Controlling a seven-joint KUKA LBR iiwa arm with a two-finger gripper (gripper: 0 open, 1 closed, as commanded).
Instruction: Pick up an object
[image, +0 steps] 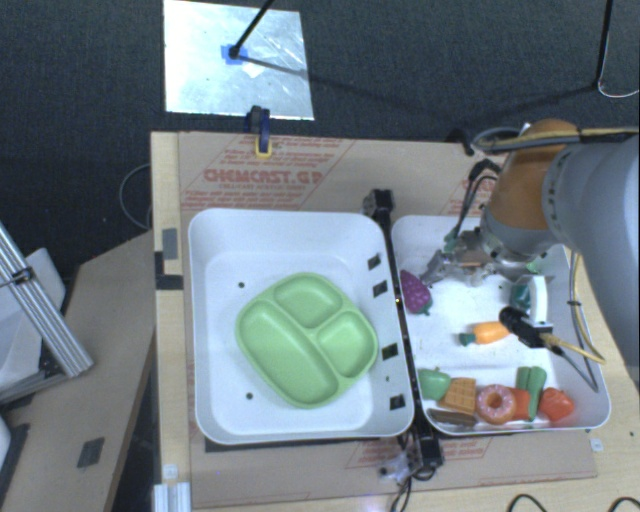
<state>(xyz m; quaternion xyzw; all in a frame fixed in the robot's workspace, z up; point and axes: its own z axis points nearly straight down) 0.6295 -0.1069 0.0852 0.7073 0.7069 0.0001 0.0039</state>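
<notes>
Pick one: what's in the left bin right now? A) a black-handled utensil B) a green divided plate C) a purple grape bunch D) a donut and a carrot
B: the green divided plate lies alone in the left bin; the toy foods sit in the right bin.

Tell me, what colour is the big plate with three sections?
Light green plate, seen clearly in the camera view.

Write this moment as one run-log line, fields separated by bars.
phase: reaching | hand: above right white bin, near purple toy | holding: nothing seen | green divided plate: left bin
</notes>
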